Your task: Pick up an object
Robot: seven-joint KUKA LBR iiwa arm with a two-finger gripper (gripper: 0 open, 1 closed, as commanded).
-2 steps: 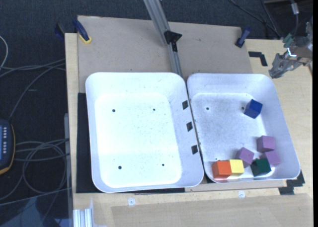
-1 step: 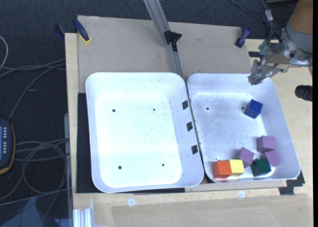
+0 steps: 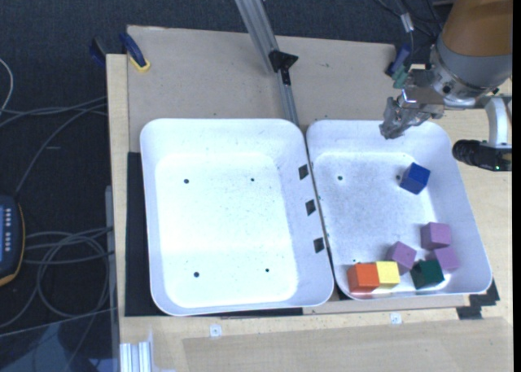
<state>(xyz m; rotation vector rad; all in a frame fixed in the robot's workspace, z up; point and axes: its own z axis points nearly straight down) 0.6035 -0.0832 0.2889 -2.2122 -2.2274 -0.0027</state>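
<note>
Orange block (image 3: pixel 364 276) & yellow block (image 3: pixel 387 273) touching, blue cube (image 3: pixel 415 177) apart, tilted.

Arm (image 3: pixel 476 28) reaches in from right, wrist angled down.

A gripper (image 3: pixel 396 128) is seen over the right bin's (image 3: pixel 358 199) far rim, above a blue cube (image 3: pixel 415 177).

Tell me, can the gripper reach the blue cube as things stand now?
Probably yes. The gripper hangs over the right bin's far rim, and the blue cube lies alone close by, with nothing between them.
</note>
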